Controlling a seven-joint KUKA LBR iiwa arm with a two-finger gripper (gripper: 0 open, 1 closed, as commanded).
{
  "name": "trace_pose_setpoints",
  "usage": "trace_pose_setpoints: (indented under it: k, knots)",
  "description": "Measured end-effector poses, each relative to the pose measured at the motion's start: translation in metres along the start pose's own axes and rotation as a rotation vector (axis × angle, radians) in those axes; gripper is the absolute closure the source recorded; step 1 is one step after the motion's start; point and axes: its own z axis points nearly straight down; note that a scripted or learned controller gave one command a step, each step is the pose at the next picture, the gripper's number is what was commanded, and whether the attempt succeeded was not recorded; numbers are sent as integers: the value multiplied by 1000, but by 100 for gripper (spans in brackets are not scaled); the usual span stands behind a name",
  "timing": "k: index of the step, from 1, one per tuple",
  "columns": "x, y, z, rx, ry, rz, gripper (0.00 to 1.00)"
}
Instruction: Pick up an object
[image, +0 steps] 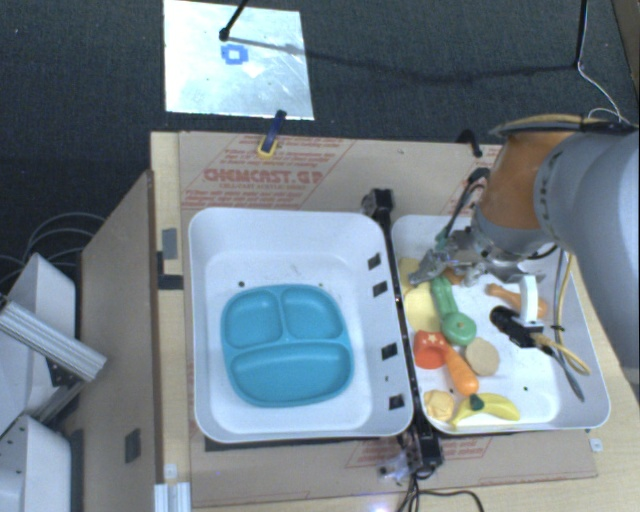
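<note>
Looking down, you see the arm (570, 190) reaching into the right bin (585, 405), its gripper (445, 262) low near the bin's rear left corner. You cannot tell how its jaws stand or whether anything sits between them. Just beside it a green cucumber (450, 312) lies with its long axis running from rear to front, tilted slightly rightward. A carrot (460, 372) lies nearer the front, similarly angled. A blue tray (288, 342) rests in the left bin (215, 240).

Even, bright light; soft focus; glare on bin (300, 225) rims.
</note>
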Motion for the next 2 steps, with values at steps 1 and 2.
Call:
trace_pose_setpoints:
  k: [1, 2]
  knots:
    - [0, 3, -13, -5, 1, 1, 100]
    - [62, -29, -105, -5, 3, -8, 100]
